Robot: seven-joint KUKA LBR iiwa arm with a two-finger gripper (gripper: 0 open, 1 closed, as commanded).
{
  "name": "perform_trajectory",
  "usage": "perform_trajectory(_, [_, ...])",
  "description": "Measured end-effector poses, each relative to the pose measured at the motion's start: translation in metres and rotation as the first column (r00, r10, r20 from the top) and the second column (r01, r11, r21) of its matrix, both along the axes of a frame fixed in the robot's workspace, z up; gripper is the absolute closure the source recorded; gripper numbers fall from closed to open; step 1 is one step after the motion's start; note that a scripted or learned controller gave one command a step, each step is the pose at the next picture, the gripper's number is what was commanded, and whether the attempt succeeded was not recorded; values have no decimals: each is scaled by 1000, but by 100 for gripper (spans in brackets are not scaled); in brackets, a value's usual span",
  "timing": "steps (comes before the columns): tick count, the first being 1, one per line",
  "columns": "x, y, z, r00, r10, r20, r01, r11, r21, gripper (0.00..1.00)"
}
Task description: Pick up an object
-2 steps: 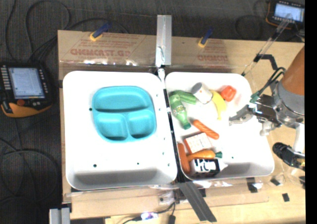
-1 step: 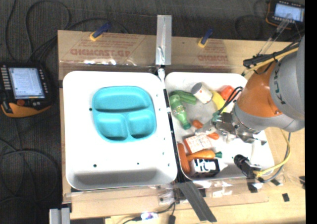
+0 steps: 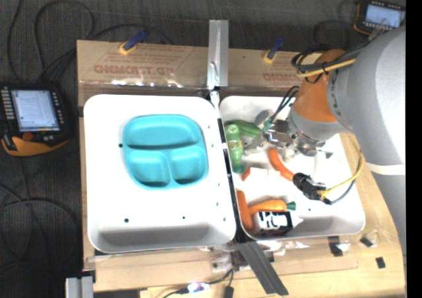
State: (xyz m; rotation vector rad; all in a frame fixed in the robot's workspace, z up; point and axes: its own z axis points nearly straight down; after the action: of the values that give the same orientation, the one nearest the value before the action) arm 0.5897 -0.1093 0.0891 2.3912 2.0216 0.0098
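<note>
Glossy turquoise three-compartment plastic tray [image 3: 165,150] in left white bin [image 3: 105,224], smooth orange carrot-shaped toy [image 3: 280,164] in right bin, grey arm's gripper [image 3: 285,137] lowered just above it, grip state unclear.

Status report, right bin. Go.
Gripper low in right bin, among green bottle and orange carrot. No grasp confirmed. Teal tray sits in left bin.

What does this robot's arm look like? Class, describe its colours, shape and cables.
The arm is bulky, rounded and light grey, with an orange band above the wrist. Yellow and black cables loop beside it, ending in a black plug. The gripper is small, metallic and silver-grey.
</note>
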Motion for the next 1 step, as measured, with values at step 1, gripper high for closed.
perform_trajectory(1, [0, 0, 10, 1000, 1, 0, -1, 1000, 0, 100])
